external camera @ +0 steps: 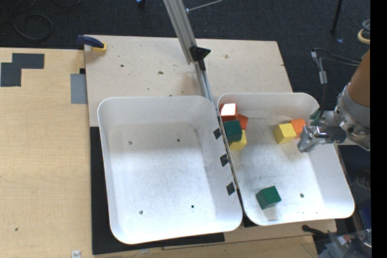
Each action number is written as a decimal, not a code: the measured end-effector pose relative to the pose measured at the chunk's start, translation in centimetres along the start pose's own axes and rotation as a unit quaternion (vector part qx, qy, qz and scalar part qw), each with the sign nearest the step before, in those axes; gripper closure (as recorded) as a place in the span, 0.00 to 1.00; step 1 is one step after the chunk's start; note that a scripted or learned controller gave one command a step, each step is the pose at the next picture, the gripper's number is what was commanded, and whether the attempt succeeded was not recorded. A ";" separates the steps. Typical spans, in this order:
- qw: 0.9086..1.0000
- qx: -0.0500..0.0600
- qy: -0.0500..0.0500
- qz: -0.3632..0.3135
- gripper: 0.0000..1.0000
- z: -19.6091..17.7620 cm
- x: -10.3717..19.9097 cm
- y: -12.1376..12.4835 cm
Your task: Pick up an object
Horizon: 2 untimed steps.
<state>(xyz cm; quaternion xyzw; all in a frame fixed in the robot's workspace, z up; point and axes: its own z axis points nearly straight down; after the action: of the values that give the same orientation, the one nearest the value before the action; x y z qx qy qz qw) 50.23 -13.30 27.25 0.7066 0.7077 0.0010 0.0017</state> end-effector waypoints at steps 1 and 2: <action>1.000 0.002 0.001 -0.002 1.00 -0.8 0.0 0.0; 1.000 0.004 0.002 -0.001 1.00 0.3 4.7 -0.4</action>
<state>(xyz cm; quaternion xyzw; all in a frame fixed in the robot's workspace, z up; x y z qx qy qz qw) 49.82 -8.59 26.98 0.7059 0.7083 -0.0005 -0.0022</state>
